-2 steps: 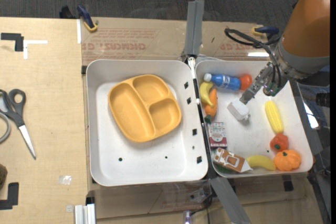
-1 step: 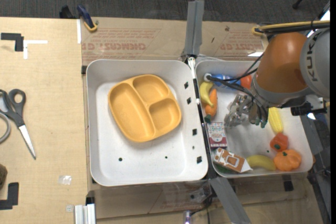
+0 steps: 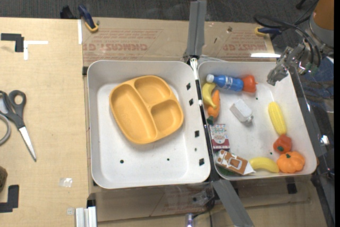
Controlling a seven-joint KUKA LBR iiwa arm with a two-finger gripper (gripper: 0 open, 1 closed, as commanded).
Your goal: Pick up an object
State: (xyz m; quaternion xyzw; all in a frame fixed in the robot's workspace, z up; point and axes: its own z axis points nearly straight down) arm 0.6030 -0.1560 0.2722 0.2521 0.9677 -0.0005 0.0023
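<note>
My gripper [image 3: 278, 75] hangs over the far right corner of the right bin [image 3: 295, 94], with nothing visible between its fingers. The bin holds a blue bottle [image 3: 226, 82] with an orange-red cap end [image 3: 248, 83], a yellow corn cob [image 3: 277, 117], a small white block [image 3: 241, 112], a banana with an orange piece [image 3: 211, 99] by the left wall, a red carton [image 3: 219, 136], a brown box [image 3: 232, 162], another banana [image 3: 264, 164], a red pepper [image 3: 282, 144] and an orange pumpkin [image 3: 290, 161].
The left bin [image 3: 101, 146] holds a yellow divided plate [image 3: 146, 108]. Scissors [image 3: 20, 119] lie on the wooden bench at the far left. A grey divider post [image 3: 196, 29] stands between the bins at the back. Cables run at the right edge.
</note>
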